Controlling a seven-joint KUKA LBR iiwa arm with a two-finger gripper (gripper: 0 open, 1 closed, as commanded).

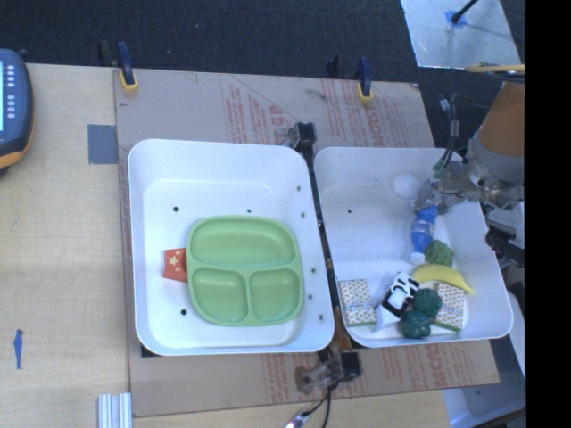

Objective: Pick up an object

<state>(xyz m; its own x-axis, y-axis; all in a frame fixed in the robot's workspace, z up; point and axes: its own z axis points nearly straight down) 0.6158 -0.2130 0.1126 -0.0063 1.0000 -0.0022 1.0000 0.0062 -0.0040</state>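
Wooden counter (pixel 62 266) carried 2 shallow white plastic bins side by side, set on a sheet of brown cardboard (pixel 259 105).

Left bin (pixel 147 239): a pale green plastic divided plate (pixel 244 270) with 3 compartments lay flat near the middle. A small red-and-orange card (pixel 175 264) touched the plate's left edge, partly tucked under it.

Right bin (pixel 357 185): the grey arm with its orange band (pixel 504 123) came in from the right side. The tool (pixel 437 194) sat low over the bin's upper right part; whether it was released or clenched, cannot tell, as its tip was too small and blurred. A white round ball (pixel 406 185) lay just left of the tool. A blue-and-clear plastic bottle (pixel 422 230) lay directly below the tool, its upper end close under it, contact unclear.

Lower right corner of that bin held a cluster: green broccoli-like piece (pixel 438 253), yellow banana (pixel 443 276) just under it, black-and-white toy (pixel 401 294), 2 dark green lumps (pixel 421 315) touching one another, and a patterned cloth pad (pixel 356 302) flat to the left.

Blue-and-yellow device (pixel 12 105) sat at the counter's far left edge.
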